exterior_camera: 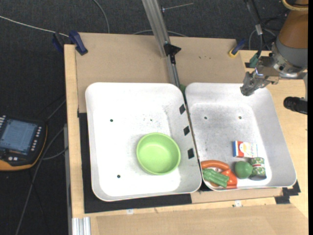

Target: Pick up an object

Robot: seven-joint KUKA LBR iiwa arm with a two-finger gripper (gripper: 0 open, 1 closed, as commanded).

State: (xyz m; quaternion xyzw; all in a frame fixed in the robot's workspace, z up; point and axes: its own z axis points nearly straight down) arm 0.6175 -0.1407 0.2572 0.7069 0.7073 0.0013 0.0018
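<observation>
Camera view has the claw (248,88) over the far right rim of the right bin (222,126), hanging from the grey wrist below the orange band; whether it is released or clenched I cannot tell, and nothing shows in it. The objects to pick lie well apart from the claw, toward the near edge of the same bin: a small white carton (244,149) with red and blue print, just nearer than that a green ball (241,169) touching a dark printed can (257,168), and beside them, away from the claw's side, an orange and green toy vegetable (217,175) in the bin's near corner. Far off to the claw's other side, the left bin (115,111) holds a light green bowl (158,153), upright. Both bins sit on the tan surface (127,58).
</observation>
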